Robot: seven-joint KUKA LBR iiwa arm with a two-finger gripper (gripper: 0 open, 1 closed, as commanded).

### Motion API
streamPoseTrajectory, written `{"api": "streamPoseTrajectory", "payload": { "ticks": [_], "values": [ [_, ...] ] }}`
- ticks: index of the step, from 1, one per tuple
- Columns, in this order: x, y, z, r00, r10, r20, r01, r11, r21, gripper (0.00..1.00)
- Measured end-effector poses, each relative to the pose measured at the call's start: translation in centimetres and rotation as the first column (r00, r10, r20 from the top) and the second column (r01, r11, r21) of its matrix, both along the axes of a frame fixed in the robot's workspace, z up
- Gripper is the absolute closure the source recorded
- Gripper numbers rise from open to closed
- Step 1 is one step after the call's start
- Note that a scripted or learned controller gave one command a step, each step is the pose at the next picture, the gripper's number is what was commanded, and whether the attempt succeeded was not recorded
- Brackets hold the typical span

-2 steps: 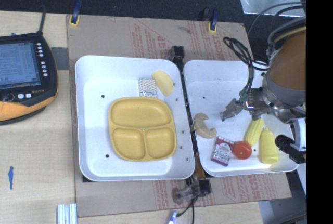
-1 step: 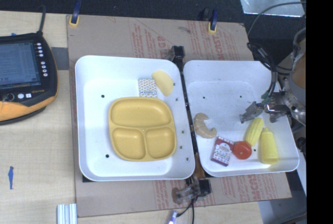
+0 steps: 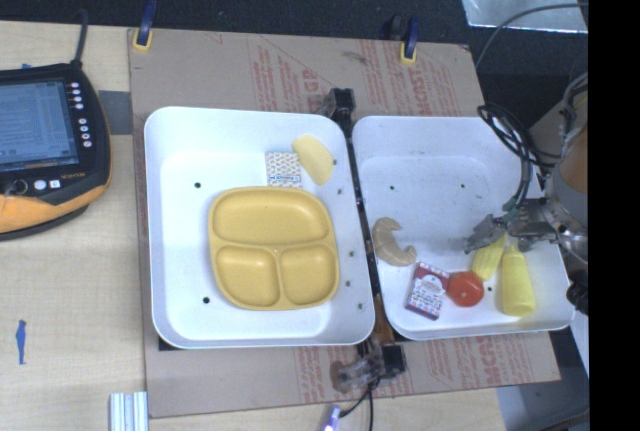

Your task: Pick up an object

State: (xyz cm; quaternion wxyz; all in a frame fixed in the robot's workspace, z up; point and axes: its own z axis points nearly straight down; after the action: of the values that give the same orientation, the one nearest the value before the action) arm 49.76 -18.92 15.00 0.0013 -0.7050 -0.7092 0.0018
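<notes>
Camera view, L to R: tablet [image 3: 40, 144] on counter [image 3: 60, 319], left bin [image 3: 170, 219] w/ yellow divided plate [image 3: 272, 247], pale yellow piece [image 3: 313, 159] + small packet [image 3: 283, 170]. Right bin [image 3: 420, 149]: beige curved piece [image 3: 391, 244], red box [image 3: 428, 291], tomato [image 3: 464, 289], corn [image 3: 488, 259], yellow bottle [image 3: 517, 281]. Gripper [image 3: 490, 237] low at corn's upper end; fingers look parted, nothing visibly clamped. Approach step, I'd judge. Next: settle over corn, close, lift

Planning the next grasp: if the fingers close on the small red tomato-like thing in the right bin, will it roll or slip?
The red round thing looks smooth and rounded, so it probably rolls or squirts sideways. The red carton and yellow bottle beside it may block some travel.
</notes>
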Motion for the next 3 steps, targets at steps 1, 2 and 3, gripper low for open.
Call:
{"api": "streamPoseTrajectory", "payload": {
  "ticks": [1, 2, 3],
  "values": [
    [-1.6, 5.4, -5.1, 1.000, -0.002, 0.022, 0.002, 1.000, -0.011, 0.00],
    [-1.5, 5.3, -3.9, 1.000, 0.004, 0.025, -0.004, 1.000, -0.013, 1.00],
    [-0.7, 3.3, -1.8, 1.000, -0.003, 0.001, 0.003, 1.000, 0.001, 1.00]
  ]
}}
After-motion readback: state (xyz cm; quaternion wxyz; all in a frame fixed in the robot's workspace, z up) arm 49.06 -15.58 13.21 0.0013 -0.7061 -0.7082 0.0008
